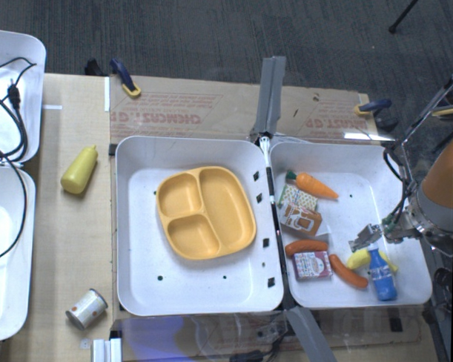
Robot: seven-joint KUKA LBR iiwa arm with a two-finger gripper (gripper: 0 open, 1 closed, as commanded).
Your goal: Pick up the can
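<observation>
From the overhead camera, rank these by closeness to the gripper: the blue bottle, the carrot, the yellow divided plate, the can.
From the gripper in the right bin:
1. Blue bottle, just below it in the same bin.
2. Carrot, at that bin's upper left.
3. Yellow divided plate, in the left bin.
4. Can, on the bench outside the bins, lower left.

Your can [86, 307] is sitting way off on the bare bench, down near the bottom left corner of the view, outside both bins. It's just left of the left bin's [125, 232] lower corner, close to it but not touching as far as you can tell. It's a small silvery metal can lying on its side, tilted at a diagonal, with a little reddish mark on the end facing left.
</observation>
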